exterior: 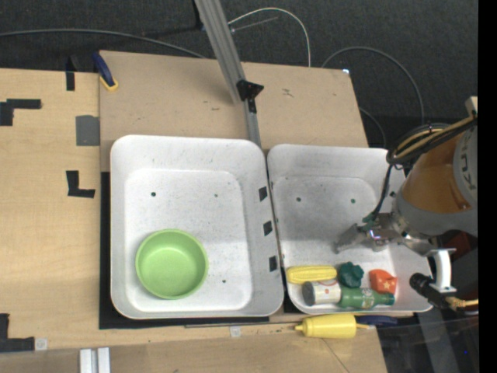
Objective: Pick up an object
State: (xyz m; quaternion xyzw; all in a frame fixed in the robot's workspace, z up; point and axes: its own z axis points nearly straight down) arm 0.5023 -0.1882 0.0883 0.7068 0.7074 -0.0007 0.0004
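Bench front edge: observing a yellow squeeze bottle (330, 326) lying on its side, just outside the right bin (326, 162) and against its near rim.

Right bin, near end: recording a cluster of candidate objects packed along the front wall. Noting a yellow corn cob (311, 273) lying flat at the cluster's left; a white can (321, 293) with a red label on its side just in front of the cob; a green bottle (365, 299) lying flat, end to end with the can; a dark green item (351, 273) beside the cob; an orange item (382, 282) at the cluster's right. Finding all five touching or nearly touching.

Left bin (116, 208), near corner: logging a green bowl (172, 264) sitting upright, well apart from the cluster.

Right bin, middle: sighting the gripper (359, 239) low over the bin floor, just beyond the cluster and apart from it. Not seeing any object in its grasp. Marking its state as undeterminable, whether spread or pressed together.

Right side: tracing the arm (443, 185), grey with an orange band, reaching in over the bin's right rim.

Far bench: noting black tape marks (78, 183) at left, a blue and yellow clamp (105, 72), a slanted grey metal bar (221, 37), and thin cables (272, 14) looping over the dark floor beyond.
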